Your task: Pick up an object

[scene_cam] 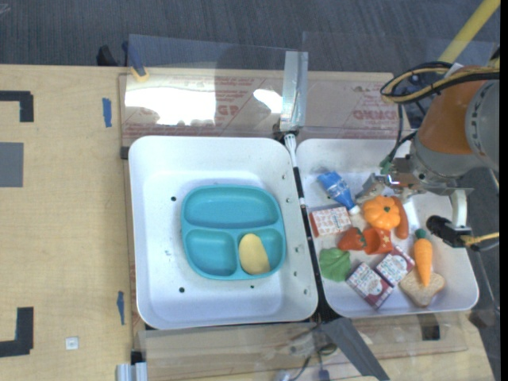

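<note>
The bench carries two shallow white bins side by side. The left bin contains a turquoise divided tray with three compartments; a yellow lemon-shaped toy lies in the lower right compartment of that tray. The right bin contains a cluster of toy food items. A blue bottle lies tilted near the upper left of this bin. A small red-and-white carton lies just below the bottle. An orange pumpkin sits near the middle of the bin, touching red pieces below it whose shape cannot be resolved. A green leafy item lies at the lower left of the cluster. Two further red-and-white cartons lie beside each other near the front wall. A carrot with a green top lies upright in the view toward the right side, its tip resting on a tan bread-like piece. The arm enters from the right, its orange band above the right bin's far corner. The gripper is positioned over the right bin, just above the pumpkin and to the right of the bottle. The state of the hand cannot be determined at this angle, and no item is seen held in it. A transparent panel stands behind the bins.
</note>
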`<state>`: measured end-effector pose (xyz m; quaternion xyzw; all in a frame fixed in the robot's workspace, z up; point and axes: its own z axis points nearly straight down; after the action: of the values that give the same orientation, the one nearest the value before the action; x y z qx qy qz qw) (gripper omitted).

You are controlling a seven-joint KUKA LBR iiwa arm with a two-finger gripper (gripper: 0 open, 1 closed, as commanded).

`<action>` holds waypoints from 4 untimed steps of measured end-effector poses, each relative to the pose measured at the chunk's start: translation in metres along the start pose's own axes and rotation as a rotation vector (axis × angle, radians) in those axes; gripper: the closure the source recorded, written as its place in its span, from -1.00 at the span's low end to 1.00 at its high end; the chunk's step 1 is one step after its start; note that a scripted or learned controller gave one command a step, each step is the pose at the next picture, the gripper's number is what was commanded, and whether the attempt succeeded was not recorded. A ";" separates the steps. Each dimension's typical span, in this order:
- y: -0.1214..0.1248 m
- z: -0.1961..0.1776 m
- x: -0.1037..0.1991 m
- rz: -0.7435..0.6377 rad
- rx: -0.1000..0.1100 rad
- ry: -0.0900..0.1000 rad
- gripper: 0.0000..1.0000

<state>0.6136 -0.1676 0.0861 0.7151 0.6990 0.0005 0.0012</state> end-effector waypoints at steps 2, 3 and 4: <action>-0.036 -0.001 -0.018 -0.150 0.000 0.000 -1.00; -0.058 -0.094 0.022 -0.357 -0.007 -0.002 -1.00; -0.058 -0.002 -0.001 -0.336 -0.006 -0.002 -1.00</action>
<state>0.5556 -0.1673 0.0880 0.5883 0.8086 0.0018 0.0040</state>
